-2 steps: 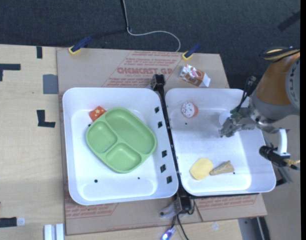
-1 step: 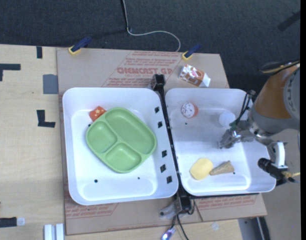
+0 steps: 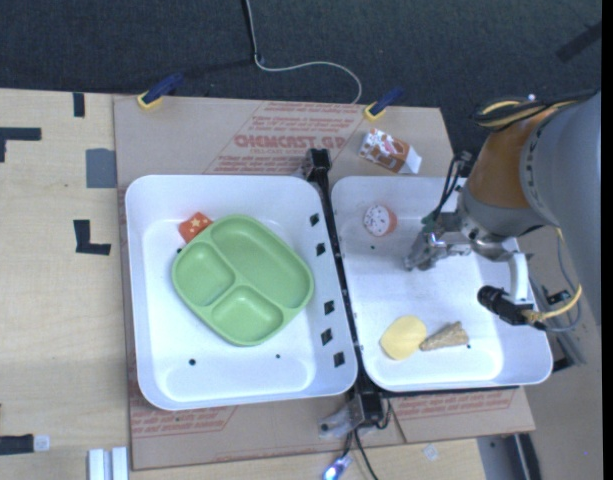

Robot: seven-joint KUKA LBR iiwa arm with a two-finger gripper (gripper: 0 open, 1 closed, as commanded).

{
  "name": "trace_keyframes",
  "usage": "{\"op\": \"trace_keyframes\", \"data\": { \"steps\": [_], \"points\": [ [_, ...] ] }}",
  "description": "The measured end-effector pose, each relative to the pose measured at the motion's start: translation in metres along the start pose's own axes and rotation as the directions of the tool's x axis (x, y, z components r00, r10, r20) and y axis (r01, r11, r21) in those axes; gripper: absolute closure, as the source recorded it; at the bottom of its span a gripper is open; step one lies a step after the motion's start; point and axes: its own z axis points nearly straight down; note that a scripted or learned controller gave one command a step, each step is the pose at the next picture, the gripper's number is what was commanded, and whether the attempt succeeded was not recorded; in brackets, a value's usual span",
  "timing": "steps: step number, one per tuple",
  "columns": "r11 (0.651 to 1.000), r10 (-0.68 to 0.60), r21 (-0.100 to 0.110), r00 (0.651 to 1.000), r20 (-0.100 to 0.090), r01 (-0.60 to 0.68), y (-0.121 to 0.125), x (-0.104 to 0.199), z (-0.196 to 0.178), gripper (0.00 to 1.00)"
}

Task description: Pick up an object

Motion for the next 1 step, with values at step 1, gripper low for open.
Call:
{"op": "trace_keyframes", "data": {
  "steps": [1],
  "points": [
    [1.000, -0.001, 0.001, 1.000, -0.001, 0.001, 0.0285, 0.0511, 0.0008, 1.00]
  ]
}}
